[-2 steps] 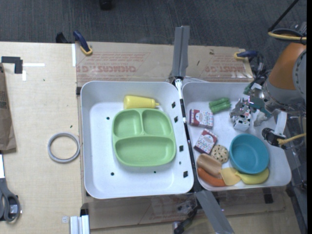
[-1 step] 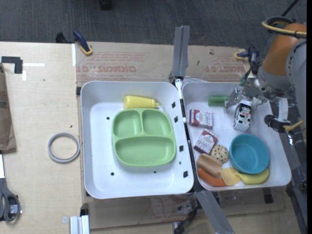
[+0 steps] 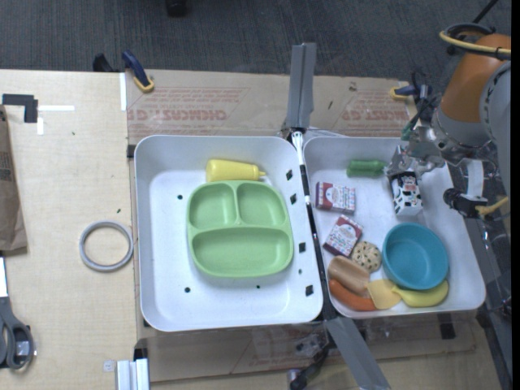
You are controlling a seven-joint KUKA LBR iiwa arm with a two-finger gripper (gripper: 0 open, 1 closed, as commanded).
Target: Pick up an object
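While the gripper (image 3: 404, 171) hangs at two o'clock over the right bin (image 3: 465, 242), its fingers clasp a black-and-white milk carton (image 3: 406, 194), upright above the bin floor. Right bin contents: green cylinder (image 3: 366, 168) at twelve o'clock; two red packets (image 3: 335, 196) (image 3: 343, 236) at nine; blue bowl (image 3: 415, 255) at four; cookie (image 3: 366, 256), hot dog (image 3: 349, 275), carrot (image 3: 352, 298), banana (image 3: 423, 296) along six. Left bin (image 3: 154, 242): green divided plate (image 3: 240, 228) centre, yellow bottle (image 3: 234, 170) at twelve.

Two white bins (image 3: 154, 242). Left of the divider (image 3: 301, 96): one green tray (image 3: 240, 230), one yellow bottle (image 3: 233, 170). Right: two red packets (image 3: 335, 196), one blue bowl (image 3: 415, 255), one cookie (image 3: 366, 256), one banana (image 3: 426, 296).
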